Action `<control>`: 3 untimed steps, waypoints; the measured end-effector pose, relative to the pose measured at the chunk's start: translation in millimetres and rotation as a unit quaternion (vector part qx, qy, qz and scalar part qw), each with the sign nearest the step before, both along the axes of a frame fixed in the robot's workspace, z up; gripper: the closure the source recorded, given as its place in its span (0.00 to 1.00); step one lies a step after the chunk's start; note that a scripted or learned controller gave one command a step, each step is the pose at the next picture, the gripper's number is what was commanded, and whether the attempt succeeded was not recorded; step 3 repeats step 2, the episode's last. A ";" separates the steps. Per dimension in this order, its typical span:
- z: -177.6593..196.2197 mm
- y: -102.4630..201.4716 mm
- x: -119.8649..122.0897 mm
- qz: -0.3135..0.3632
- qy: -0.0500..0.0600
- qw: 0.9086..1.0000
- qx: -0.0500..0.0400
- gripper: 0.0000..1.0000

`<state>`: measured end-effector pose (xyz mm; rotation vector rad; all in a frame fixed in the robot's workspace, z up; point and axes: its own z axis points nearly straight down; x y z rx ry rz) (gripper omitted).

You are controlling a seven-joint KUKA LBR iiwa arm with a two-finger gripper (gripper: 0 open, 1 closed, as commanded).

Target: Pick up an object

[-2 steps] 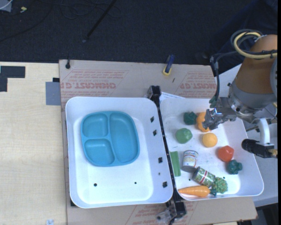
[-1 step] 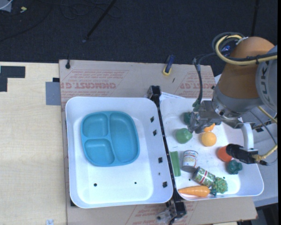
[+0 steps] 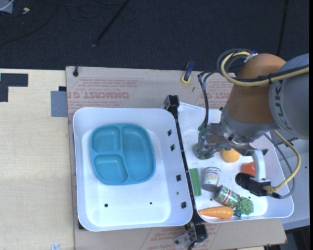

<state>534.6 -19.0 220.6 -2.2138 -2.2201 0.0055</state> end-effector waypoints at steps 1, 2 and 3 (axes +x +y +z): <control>0.0 57.3 -16.3 0.001 0.000 1.000 0.000 1.00; -3.6 80.1 -36.5 0.000 0.000 1.000 -0.001 1.00; -3.6 80.1 -36.5 0.000 0.000 1.000 -0.001 1.00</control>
